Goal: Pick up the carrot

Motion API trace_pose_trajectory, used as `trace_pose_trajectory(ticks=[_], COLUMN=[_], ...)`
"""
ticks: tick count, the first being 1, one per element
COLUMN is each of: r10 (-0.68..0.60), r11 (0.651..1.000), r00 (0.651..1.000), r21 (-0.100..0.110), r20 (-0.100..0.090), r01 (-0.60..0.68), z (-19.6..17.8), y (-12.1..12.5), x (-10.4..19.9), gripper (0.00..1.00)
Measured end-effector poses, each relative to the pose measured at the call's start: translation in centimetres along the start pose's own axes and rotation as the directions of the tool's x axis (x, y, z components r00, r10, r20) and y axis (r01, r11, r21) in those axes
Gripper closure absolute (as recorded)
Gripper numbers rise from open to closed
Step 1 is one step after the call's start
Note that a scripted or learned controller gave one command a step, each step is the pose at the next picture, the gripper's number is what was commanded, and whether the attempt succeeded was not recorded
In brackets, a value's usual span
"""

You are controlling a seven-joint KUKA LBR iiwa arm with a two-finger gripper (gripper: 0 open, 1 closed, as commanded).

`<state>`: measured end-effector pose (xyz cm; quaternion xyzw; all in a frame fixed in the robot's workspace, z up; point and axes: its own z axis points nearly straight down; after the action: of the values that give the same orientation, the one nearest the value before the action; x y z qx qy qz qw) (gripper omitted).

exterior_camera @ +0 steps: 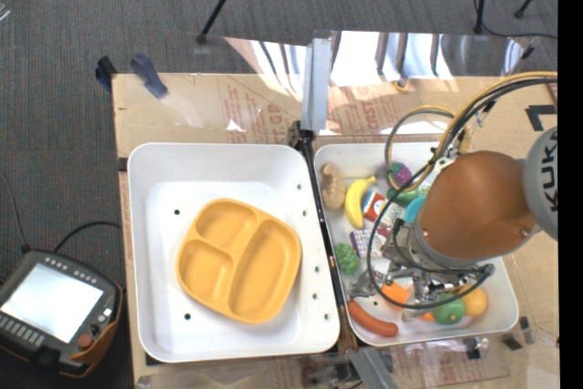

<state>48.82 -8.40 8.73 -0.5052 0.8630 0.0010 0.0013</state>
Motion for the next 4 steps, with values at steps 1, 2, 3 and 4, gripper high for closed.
trace_pose_trajectory(ticks=[1,2,3,4], r10=[-0.005,0.035,0.036,0.293], r11=[1.000,0.999,0.999,0.956], r00=[1.000,0.999,0.999,0.956], r21=[-0.001,0.009,-0.001,-0.006], r20=[0.003,0.002,0.000,-0.004], r01=[0.005,-0.035,-0.036,-0.293], z=[-0.9,-21.9,-21.4,-10.4], y=[0.1,-3.4,-3.2,0.4], x=[-0.4,2.4,2.5,-3.0], gripper=[1.00,1.00,0.00,0.00])
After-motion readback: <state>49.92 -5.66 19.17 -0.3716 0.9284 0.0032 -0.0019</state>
